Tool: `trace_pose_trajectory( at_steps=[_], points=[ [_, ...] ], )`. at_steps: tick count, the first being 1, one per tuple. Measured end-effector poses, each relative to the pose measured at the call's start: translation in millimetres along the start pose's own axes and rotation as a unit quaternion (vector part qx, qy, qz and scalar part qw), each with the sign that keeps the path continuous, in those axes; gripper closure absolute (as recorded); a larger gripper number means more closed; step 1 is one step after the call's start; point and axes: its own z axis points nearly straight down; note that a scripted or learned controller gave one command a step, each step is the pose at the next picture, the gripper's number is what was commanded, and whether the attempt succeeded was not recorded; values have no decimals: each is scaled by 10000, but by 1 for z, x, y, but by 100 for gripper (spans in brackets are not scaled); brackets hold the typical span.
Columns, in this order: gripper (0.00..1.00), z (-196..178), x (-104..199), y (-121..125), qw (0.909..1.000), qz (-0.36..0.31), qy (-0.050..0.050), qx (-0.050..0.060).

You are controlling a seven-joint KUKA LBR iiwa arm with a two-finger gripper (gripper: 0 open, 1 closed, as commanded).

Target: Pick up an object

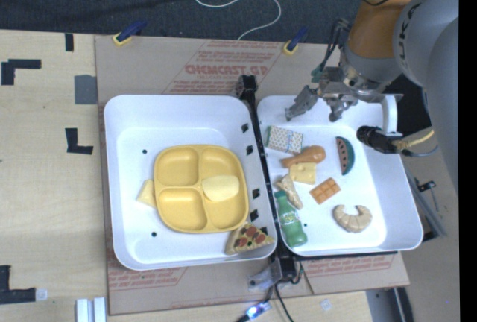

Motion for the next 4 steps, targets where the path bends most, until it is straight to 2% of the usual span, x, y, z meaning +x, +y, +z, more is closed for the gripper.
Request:
trace_pose_trajectory(
  at_steps=[2,3,4],
  points=[
    [0,111,-8,-13,10000,7,-2,1],
    [0,115,-8,-12,10000,-2,-1,-34],
    [100,107,-7,-14,10000,-6,2,-11]
  ],
)
